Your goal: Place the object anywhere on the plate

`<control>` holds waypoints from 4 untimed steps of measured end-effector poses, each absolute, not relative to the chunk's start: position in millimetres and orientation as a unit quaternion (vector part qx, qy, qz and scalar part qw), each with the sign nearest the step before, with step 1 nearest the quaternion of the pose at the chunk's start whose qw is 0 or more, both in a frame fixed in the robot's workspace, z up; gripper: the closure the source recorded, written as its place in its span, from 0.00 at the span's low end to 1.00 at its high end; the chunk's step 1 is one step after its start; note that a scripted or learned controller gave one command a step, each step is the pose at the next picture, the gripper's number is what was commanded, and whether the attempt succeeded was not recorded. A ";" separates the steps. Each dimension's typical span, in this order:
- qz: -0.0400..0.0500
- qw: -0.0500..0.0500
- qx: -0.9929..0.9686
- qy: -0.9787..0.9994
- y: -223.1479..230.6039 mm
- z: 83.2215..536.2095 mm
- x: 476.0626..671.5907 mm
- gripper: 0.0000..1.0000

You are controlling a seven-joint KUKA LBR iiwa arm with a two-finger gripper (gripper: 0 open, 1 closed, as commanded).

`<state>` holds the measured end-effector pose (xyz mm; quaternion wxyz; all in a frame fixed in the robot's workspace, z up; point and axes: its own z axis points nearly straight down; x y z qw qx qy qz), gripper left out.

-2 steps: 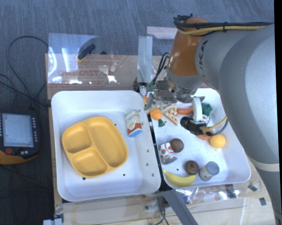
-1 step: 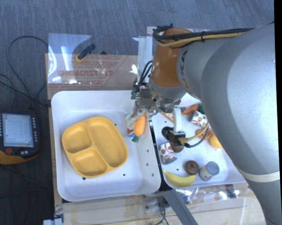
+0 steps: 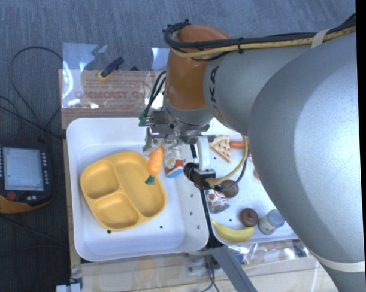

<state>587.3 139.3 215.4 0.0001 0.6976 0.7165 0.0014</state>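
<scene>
A: Over the left bin (image 3: 174, 241), what could go wrong?

B: Mainly a bad drop. The carrot (image 3: 154, 163) hangs just below the gripper (image 3: 157, 145), above the plate's (image 3: 100, 178) rim at about two o'clock. Released there, it could strike the rim and roll off onto the bin floor.

A: Is the gripper holding it?

B: I cannot tell. The wrist hides the fingers, and the carrot's top disappears beneath them.

A: What does the carrot look like?

B: Small and orange, tapering downward, upright with a slight tilt, and a dark green tuft at its low end. That tuft overlaps the plate's rim.

A: And the plate?

B: Yellow, with three compartments, lying toward nine o'clock of the carrot.
</scene>
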 end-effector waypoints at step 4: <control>-0.002 0.000 0.668 0.744 198.1 215.1 579.3 0.00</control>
